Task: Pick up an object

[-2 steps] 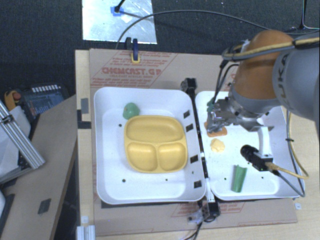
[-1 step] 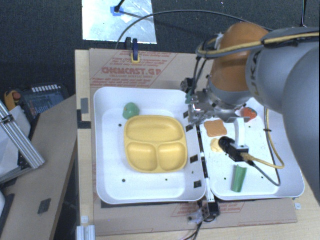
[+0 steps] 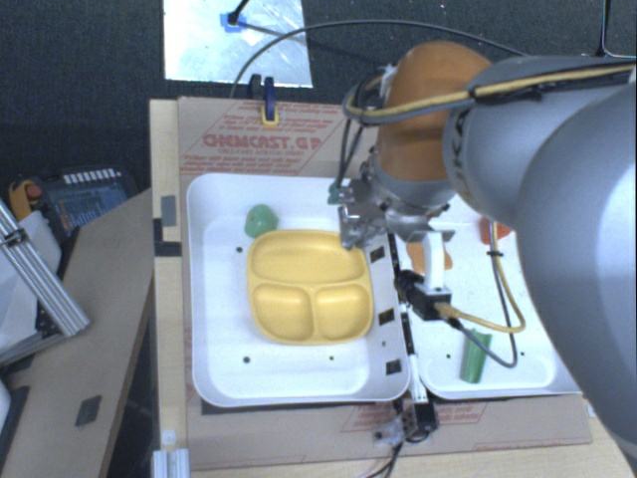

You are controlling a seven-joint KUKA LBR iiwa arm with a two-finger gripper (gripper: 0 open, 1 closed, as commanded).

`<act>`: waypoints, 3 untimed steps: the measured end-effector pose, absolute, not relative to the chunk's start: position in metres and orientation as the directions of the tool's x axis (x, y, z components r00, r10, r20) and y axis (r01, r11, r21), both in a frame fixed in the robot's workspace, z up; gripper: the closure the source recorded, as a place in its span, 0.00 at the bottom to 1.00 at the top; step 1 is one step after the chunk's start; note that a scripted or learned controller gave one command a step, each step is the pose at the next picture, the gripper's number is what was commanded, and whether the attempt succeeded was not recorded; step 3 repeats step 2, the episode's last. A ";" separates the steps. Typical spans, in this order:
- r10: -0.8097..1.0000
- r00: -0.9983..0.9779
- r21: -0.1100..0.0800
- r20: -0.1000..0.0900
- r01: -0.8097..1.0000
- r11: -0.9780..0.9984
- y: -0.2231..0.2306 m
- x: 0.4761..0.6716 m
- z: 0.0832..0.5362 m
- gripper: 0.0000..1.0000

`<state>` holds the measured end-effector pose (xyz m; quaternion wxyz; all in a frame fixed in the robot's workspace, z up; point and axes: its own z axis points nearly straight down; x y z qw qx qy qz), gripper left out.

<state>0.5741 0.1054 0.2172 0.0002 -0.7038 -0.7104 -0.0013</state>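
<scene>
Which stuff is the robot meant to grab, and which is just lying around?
For grabbing:
yellow divided tray
small green lump
green stick
orange piece
gripper

Just lying about:
white bins
cardboard sheet
blue clamp

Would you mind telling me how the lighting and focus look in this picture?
In the camera view, light is even and soft over the left bin; the foil sheet glares; the arm looms large and slightly soft-edged near the lens; the yellow tray stays reasonably sharp.
</scene>
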 end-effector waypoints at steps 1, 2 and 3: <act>1.000 -0.006 0.002 0.001 1.000 0.006 0.108 0.584 0.216 1.00; 1.000 -0.006 0.001 0.000 1.000 0.006 0.108 0.584 0.215 0.00; 1.000 -0.006 0.001 0.000 1.000 0.006 0.108 0.584 0.215 0.00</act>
